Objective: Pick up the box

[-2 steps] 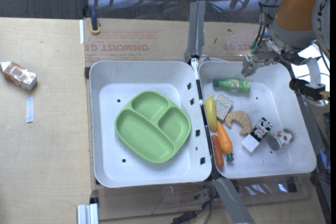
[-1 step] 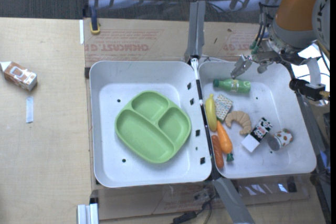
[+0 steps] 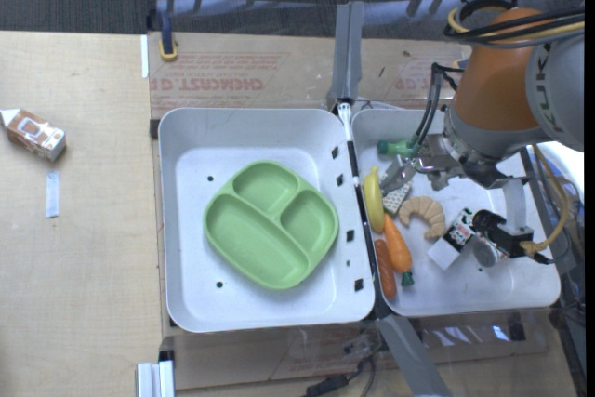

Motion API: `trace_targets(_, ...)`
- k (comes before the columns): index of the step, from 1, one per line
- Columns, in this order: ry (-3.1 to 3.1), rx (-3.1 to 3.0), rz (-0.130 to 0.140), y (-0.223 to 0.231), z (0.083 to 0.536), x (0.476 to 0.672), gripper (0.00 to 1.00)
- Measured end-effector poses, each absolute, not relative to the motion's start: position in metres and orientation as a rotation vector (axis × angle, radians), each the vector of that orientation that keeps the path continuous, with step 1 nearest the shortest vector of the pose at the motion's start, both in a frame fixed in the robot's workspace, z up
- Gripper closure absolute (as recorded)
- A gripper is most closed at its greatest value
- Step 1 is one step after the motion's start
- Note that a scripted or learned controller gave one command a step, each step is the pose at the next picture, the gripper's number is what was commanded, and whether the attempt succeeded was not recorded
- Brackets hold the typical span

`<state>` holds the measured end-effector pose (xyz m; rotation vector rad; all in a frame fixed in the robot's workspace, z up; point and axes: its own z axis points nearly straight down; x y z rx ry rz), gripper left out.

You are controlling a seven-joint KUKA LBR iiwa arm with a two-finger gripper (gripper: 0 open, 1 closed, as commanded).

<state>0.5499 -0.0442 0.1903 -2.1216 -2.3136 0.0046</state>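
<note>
A small white box with dark speckles (image 3: 397, 198) lies in the right bin (image 3: 521, 288), between the banana (image 3: 373, 197) and the croissant (image 3: 427, 213). My gripper (image 3: 406, 172) hangs just above the box's far end, reaching in from the right under the orange-banded wrist (image 3: 497, 93). Nothing can be seen held in it.
A carrot (image 3: 397, 244) and a second orange piece (image 3: 385, 271) lie in front of the box, and a green item (image 3: 396, 147) lies behind the gripper. The left bin (image 3: 186, 293) holds a green divided plate (image 3: 270, 224). A small carton (image 3: 35, 135) lies on the bench at far left.
</note>
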Motion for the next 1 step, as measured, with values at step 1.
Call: trace_targets(1,-2.321,-2.118,0.003,-0.0979,0.1363,0.6144,0.0)
